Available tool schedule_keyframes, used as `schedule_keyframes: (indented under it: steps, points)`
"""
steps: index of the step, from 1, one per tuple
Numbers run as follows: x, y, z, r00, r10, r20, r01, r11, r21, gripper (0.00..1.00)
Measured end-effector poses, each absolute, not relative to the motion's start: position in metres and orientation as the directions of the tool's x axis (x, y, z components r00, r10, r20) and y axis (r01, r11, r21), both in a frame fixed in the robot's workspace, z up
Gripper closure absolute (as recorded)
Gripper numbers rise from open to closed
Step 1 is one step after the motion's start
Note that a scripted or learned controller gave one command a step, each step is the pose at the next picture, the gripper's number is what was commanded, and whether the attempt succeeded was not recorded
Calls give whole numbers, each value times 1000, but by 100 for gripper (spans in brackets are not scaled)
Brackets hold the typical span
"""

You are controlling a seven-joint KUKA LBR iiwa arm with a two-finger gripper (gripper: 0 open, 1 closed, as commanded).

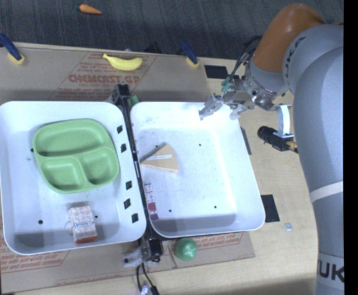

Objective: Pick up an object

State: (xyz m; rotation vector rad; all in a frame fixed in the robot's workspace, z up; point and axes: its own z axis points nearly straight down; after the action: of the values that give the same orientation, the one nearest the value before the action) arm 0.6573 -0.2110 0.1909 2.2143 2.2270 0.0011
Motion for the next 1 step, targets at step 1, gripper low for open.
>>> schedule_keyframes:
  steps: [1]
  points:
    - [644,-140,90,-7,1000,2,1000,7,-5,0]
